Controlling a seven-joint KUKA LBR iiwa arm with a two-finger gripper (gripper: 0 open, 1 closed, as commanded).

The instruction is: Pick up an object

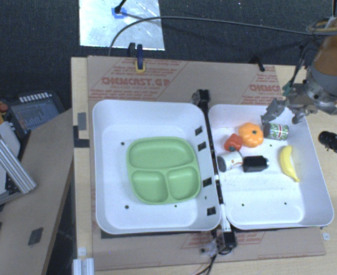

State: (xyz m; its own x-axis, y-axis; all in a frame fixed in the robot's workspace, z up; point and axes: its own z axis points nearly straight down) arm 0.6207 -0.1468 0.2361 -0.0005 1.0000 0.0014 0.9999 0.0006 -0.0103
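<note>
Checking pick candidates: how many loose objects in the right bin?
5, all in its upper half: orange, red piece at its left, can at its right under the hand, black-and-white item below, banana rightmost.

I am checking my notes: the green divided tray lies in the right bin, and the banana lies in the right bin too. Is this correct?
Not quite. The camera view shows the green tray in the left bin. The banana does lie in the right bin.
</note>
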